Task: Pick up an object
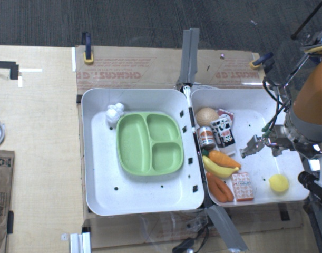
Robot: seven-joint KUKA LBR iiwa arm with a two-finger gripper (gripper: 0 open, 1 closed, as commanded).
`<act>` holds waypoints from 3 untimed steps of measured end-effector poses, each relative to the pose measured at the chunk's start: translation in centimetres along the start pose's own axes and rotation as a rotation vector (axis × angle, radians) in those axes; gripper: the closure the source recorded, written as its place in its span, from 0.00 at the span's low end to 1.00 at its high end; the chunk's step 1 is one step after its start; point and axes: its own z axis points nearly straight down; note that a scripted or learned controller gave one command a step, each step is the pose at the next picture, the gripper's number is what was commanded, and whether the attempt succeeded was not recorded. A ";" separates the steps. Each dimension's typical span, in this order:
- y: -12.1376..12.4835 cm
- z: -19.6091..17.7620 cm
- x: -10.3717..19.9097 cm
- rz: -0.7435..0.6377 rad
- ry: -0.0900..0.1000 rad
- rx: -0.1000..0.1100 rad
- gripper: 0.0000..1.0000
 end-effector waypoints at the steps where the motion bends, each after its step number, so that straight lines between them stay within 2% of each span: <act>1: 3.0 11.0 -0.6 0.222 -0.003 -0.017 0.00; 2: 8.6 11.8 1.4 0.194 -0.001 -0.003 0.00; 3: 4.5 5.9 -5.5 0.223 -0.001 -0.002 0.00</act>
